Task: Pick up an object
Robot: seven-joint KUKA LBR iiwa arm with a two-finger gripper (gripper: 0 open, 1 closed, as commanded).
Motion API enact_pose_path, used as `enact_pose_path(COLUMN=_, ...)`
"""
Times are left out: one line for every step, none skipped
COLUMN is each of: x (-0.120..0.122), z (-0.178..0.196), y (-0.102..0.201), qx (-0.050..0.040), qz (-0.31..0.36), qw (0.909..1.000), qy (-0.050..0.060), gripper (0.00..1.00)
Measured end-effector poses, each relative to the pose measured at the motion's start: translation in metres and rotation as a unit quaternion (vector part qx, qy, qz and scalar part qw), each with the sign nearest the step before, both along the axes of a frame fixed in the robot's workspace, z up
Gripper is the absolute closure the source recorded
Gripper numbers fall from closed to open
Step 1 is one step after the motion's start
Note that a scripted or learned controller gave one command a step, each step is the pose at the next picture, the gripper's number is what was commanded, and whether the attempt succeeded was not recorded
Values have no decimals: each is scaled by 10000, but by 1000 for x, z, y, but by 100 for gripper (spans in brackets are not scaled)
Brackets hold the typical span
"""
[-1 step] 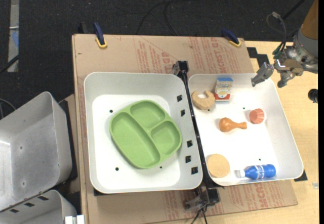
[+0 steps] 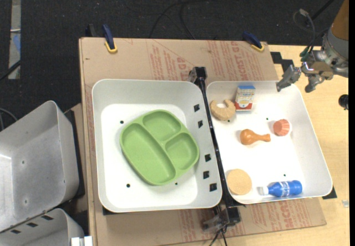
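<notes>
I am hovering my claw [image 2: 297, 77], fingers spread and holding nothing, above the right bin's [image 2: 316, 145] far corner; I am judging this the approach; next I am needing to descend onto the carton [image 2: 244, 98] nearby.

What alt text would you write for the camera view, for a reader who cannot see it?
The robot's pincer hovers at the upper right, above the far corner of the right bin, which holds a small carton, a bagel piece, an orange drumstick, a pink toy, a tan disc and a blue bottle. The left bin holds a green divided plate.
</notes>
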State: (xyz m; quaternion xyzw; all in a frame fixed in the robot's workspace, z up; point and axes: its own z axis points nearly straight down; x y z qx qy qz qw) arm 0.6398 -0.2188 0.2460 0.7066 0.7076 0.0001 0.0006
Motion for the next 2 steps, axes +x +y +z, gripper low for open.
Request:
enact_pose_path(x=2, z=-62, y=7, qx=9, qz=10, qw=10000, qy=27, gripper=0)
enact_pose_path(x=-2, z=-113, y=17, qx=7, qz=9, qw=10000, qy=20, gripper=0)
